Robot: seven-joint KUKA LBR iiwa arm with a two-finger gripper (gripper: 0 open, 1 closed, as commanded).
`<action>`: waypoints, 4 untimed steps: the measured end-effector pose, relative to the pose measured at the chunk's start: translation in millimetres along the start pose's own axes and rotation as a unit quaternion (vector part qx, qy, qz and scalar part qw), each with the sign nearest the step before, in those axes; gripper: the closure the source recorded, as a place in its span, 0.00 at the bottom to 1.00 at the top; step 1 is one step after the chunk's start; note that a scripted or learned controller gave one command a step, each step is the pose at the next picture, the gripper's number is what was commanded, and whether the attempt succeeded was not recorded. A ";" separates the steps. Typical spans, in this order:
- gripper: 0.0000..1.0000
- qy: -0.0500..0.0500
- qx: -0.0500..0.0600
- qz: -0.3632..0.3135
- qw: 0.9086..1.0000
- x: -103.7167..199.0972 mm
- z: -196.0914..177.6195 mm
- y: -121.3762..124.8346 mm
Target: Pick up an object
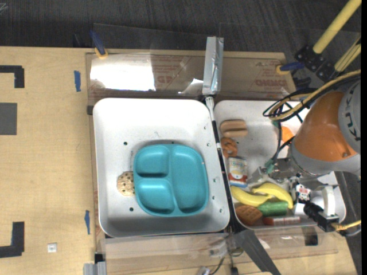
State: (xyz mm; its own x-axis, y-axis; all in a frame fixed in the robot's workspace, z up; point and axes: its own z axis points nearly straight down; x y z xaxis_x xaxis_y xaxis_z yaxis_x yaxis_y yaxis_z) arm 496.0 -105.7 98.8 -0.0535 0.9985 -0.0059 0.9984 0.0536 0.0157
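Camera view: gripper (279, 175) low in right bin (256, 112) over banana (261, 195), finger state cannot tell; teal plate (170, 179), cookie (125, 183) in left bin (150, 117).

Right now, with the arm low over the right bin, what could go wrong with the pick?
1. The banana, green item and brown item lie packed together, so the end effector may catch two or push one aside.
2. They sit near the right bin's front wall, which may block a clean approach.

A yellow banana (261, 195) is seen lying flat at the near side of the right bin (252, 112), beside a green item (274, 208).
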 end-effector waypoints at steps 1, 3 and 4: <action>0.00 0.004 0.003 0.021 1.000 62.7 -89.5 2.8; 0.00 0.003 0.005 -0.015 1.000 -49.8 12.8 50.6; 0.00 0.003 0.007 0.032 0.999 -23.5 -26.0 4.8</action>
State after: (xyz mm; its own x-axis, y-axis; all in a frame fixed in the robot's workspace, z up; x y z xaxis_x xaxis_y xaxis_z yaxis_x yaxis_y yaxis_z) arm 501.7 -128.8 125.1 0.0107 0.9999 0.0012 0.9999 -0.0107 0.0024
